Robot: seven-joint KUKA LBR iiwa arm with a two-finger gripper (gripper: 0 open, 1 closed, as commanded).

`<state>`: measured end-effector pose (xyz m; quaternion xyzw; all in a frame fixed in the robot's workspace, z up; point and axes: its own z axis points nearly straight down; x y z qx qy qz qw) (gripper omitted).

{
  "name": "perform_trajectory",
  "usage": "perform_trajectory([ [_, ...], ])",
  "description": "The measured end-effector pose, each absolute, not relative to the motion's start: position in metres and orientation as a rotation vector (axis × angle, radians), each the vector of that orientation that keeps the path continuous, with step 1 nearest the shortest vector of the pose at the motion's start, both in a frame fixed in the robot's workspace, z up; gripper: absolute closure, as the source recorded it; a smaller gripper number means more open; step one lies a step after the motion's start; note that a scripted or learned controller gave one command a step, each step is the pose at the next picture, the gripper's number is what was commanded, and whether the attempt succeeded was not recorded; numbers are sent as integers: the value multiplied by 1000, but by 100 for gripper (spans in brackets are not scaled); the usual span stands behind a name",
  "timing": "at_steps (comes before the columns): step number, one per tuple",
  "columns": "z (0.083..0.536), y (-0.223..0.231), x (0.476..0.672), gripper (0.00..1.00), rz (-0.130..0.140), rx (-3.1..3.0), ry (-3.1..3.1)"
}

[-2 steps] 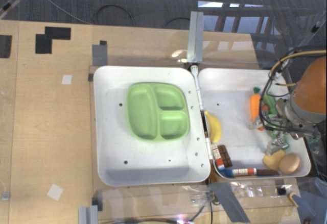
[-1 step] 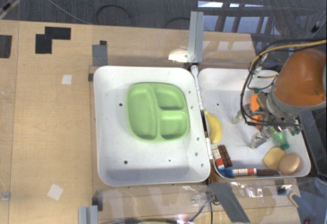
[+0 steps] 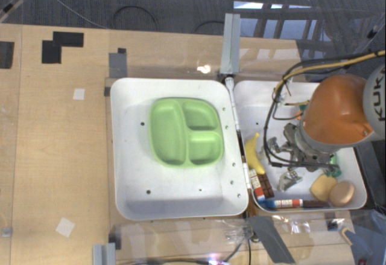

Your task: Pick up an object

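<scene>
The arm is reaching into the right bin (image 3: 359, 168) from the right, its orange band (image 3: 335, 110) hanging over the middle of that bin, and the jaws (image 3: 289, 180) are sitting low among the clutter near the front; whether they are apart, together or clamped on something cannot be told, since metal parts and cables are blurring together there. Candidates for picking are lying close by: a banana (image 3: 253, 155) along the bin's left wall, a marker (image 3: 289, 203) flat against the front wall, and a yellowish block (image 3: 322, 186) touching a tan rounded object (image 3: 342, 193) in the front right corner. The banana is probably light and soft, bruising easily, best taken across its middle; the marker looks stiff, thin and slippery, awkward against the wall; the block seems the easiest, likely spongy. The wrist is hiding much of the bin's floor. The left bin (image 3: 126, 197) is holding a green divided tray (image 3: 184, 131), well apart.
</scene>
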<state>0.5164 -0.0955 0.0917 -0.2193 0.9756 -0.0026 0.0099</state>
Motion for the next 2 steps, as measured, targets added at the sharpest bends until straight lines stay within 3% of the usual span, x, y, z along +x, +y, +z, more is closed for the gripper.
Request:
perform_trajectory([
  [1, 122, -147, 593, 0, -9, -932, 2986],
  [2, 89, -184, 620, 0, -9, -901, 2994],
])
